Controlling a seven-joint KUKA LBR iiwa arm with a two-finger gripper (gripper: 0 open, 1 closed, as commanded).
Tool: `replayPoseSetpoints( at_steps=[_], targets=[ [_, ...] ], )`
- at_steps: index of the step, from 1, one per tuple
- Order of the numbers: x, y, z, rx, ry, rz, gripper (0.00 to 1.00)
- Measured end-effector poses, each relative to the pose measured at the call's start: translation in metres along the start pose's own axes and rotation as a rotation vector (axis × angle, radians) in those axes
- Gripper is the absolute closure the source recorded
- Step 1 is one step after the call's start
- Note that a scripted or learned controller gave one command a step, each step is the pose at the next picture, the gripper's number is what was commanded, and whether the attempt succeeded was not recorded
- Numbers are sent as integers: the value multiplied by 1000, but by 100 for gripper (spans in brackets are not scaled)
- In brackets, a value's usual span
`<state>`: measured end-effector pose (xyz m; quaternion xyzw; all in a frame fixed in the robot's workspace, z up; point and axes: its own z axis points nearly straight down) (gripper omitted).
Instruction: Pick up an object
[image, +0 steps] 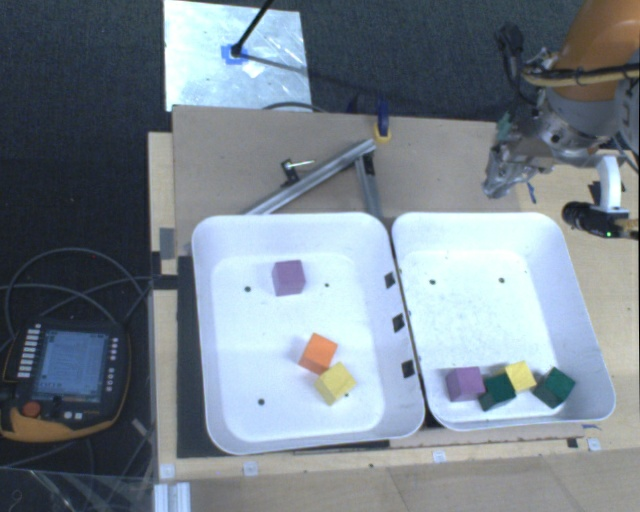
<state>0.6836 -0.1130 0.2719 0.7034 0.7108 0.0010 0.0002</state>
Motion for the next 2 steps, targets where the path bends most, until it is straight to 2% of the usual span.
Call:
replayPoseSetpoints(
  at_steps=[1, 2],
  targets=[
    [51, -16, 11, 2, 1, 0, 100],
    [112, -20, 26, 2, 1, -1, 100]
  ],
)
